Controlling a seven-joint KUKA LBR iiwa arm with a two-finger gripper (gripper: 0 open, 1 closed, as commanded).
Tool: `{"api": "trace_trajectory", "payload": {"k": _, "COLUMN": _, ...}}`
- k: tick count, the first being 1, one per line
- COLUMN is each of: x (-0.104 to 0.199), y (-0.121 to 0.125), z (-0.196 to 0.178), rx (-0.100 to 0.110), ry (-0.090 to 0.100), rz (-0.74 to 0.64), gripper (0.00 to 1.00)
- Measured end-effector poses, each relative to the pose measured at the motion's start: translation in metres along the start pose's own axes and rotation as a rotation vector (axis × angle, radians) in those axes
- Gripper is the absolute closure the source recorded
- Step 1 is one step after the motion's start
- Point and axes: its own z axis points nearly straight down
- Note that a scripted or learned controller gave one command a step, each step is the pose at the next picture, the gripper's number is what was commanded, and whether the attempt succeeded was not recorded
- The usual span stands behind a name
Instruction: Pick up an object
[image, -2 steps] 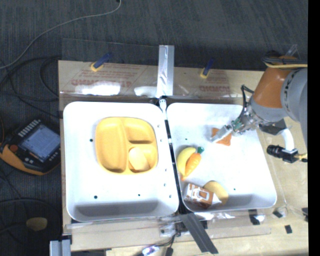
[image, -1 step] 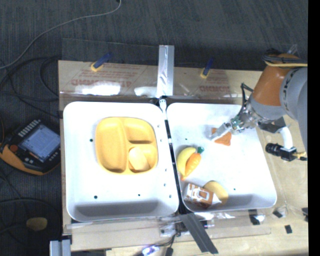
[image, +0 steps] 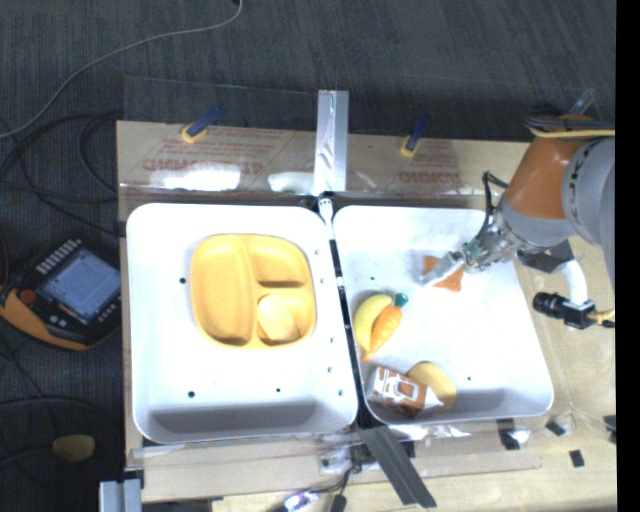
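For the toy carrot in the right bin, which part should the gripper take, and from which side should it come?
Probably the carrot is best taken across its orange body, at the middle, from straight above. It lies flat and slanted, leaning against the banana on its left, so the fingers should close along that slant's width, with care for the banana.

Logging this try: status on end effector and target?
End effector low in right bin, over orange wedge; grip unclear. Carrot, banana, carton lie apart nearer the camera. Yellow tray in left bin.
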Motion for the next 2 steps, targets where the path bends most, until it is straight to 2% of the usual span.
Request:
{"api": "trace_trajectory", "payload": {"k": 1, "x": -0.0041, "y": 0.0042, "z": 0.0002, "rx": 0.005, "ry": 0.004, "rz": -0.058, "gripper": 0.00}}
{"api": "trace_trajectory", "payload": {"k": 2, "x": -0.0045, "y": 0.0053, "z": -0.0091, "rx": 0.002, "ry": 0.000, "rz": -0.059, "gripper": 1.00}}
